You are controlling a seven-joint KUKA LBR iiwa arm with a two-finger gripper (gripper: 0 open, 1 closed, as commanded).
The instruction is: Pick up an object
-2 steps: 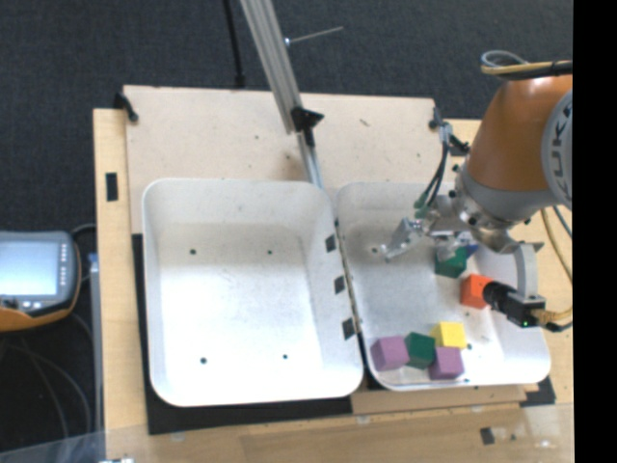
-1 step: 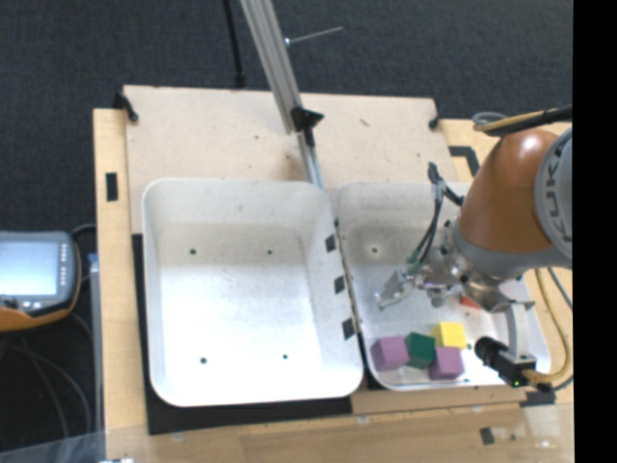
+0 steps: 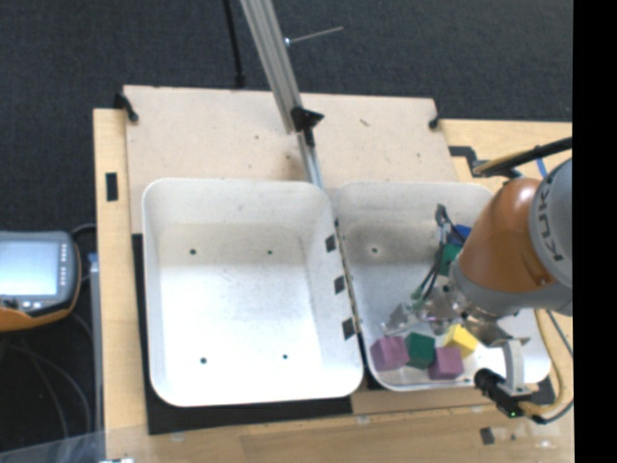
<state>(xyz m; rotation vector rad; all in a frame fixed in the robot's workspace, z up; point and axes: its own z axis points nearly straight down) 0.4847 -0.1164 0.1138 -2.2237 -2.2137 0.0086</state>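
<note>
The arm [image 3: 521,249] is seen as grey, with a broad orange band. Green cables [image 3: 445,258] are routed beside it.

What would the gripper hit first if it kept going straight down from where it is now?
Probably the green block, which sits right under the gripper in the right bin, with the yellow block close beside it; depth is hard to judge from this slanted view.
</note>
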